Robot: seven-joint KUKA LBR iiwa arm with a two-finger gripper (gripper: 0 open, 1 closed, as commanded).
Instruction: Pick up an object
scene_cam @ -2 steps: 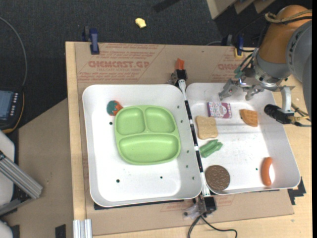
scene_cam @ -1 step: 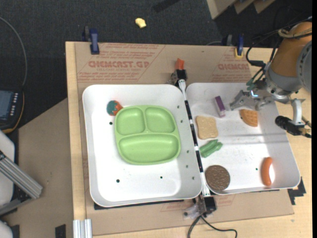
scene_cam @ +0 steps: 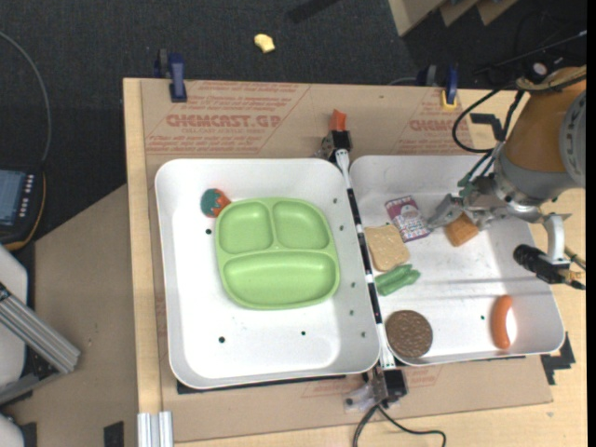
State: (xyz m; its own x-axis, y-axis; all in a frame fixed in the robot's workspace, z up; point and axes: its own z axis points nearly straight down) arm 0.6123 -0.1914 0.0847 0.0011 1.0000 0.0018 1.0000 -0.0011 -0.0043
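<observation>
In the right bin point(scene_cam: 545, 338) lie a purple and white packet point(scene_cam: 406, 217), a slice of bread point(scene_cam: 386, 247), a green pea pod point(scene_cam: 395, 278), a round brown cookie point(scene_cam: 409, 332), an orange sausage point(scene_cam: 503, 321) and a small orange-brown chunk point(scene_cam: 463, 232). My gripper point(scene_cam: 463, 210) hangs low over the bin's far middle, right above the orange-brown chunk and just right of the packet. Whether it touches the chunk is unclear.
The left bin point(scene_cam: 186, 333) holds a green divided plate point(scene_cam: 276, 252) and a small red and green fruit point(scene_cam: 215, 202) at its far left. Clamps stand on the bench's far edge. A black divider rail point(scene_cam: 358, 240) runs between the bins.
</observation>
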